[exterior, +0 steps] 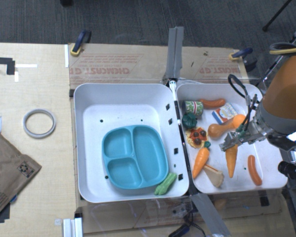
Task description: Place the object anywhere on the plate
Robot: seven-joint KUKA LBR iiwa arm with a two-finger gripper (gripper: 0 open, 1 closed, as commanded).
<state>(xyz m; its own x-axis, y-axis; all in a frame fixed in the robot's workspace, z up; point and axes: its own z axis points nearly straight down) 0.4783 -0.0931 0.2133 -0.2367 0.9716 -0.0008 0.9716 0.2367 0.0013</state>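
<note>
At far left, on the bench (34, 83), lay a grey tape ring (39, 123) and the corner of a brown cardboard box (7, 169).

Left bin, shallow white plastic (84, 147): one turquoise three-compartment plate (134, 156), all compartments bare; one green pea-pod toy (166, 183) resting against the plate's lower right rim, partly on the bin floor.

Right bin, shallow white plastic (271, 181): green tin can on its side (193, 107); red sausage toy (213, 102); dark green leafy toy (189, 121); pizza-slice toy (197, 136); orange carrot toy (201, 162); tan wedge, possibly bread (214, 175); tan squash-shaped toy (222, 129); second orange carrot toy, long and pointed (231, 161); second red sausage toy (254, 170).

Gripper (235, 140): low over the right bin, just above the broad end of the second carrot, which was judged the likely object. Whether it was parted or closed, and whether it held anything, could not be told.

Risks, as judged: the carrot's taper could slip from a shallow pinch; the squash toy lying just beside could be nudged or caught along with it; the bin walls between the two bins could snag a low carry; the pea pod could tilt a drop made near that rim.
</note>
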